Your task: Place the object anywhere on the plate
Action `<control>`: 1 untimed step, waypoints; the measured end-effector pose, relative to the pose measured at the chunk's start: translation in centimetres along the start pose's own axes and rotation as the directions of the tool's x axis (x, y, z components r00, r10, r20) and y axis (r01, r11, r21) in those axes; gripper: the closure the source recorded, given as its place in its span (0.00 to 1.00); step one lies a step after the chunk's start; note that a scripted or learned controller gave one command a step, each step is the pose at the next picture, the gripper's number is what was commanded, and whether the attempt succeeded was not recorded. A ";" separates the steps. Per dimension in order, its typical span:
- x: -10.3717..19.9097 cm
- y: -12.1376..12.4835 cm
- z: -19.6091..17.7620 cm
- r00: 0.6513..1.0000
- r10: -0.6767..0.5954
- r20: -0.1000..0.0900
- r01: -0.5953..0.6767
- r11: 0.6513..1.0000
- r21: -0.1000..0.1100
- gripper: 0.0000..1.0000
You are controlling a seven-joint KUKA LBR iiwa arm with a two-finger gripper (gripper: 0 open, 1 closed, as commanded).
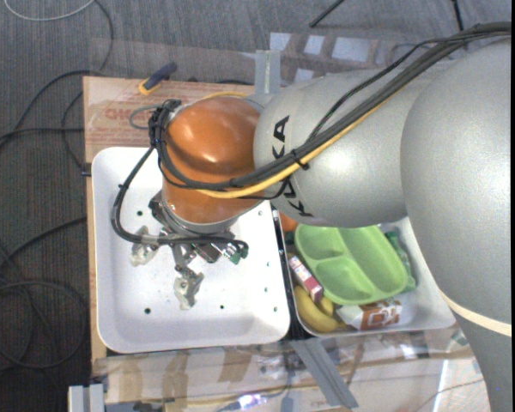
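Farthest left of the green plate (348, 260), on the brown counter (112, 114), lies a yellow-handled tool (157, 75), well apart from the plate and beyond the bins' far edge. Next comes the left white bin (120, 316), which lies just beside the plate's bin. A few small dark specks mark its floor.

Over that bin, left of the plate, hangs the gripper (187, 290). Its fingers point down toward the bin floor and look closed together into one narrow tip, with nothing seen between them. Black cables loop around the wrist above it, and the orange band (210, 157) sits directly over it. From there the grey arm (395, 144) runs right, passing above the plate's far side and hiding the back of the right bin (429, 320).

The plate itself, lime green with divided compartments, lies tilted in the right bin on top of other items. Touching its left edge is a small red and white box (304, 277). Just below that, at the plate's near left, is a yellow banana (316, 312). A white and red carton (376, 316) lies against the plate's near edge. Nothing rests in the plate's compartments. All three loose things lie in the right bin beside the plate, and I cannot tell which of them the task means.
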State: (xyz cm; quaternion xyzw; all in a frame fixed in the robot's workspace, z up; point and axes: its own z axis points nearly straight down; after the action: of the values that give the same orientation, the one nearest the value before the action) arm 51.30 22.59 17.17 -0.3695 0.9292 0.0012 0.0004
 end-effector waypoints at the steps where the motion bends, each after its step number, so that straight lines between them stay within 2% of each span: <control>1: 2.3 -0.1 8.3 0.953 0.303 0.005 -0.303 0.953 0.000 0.00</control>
State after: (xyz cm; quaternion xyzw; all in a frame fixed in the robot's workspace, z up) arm 49.76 20.95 8.83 -0.2228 0.9749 0.0016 0.0028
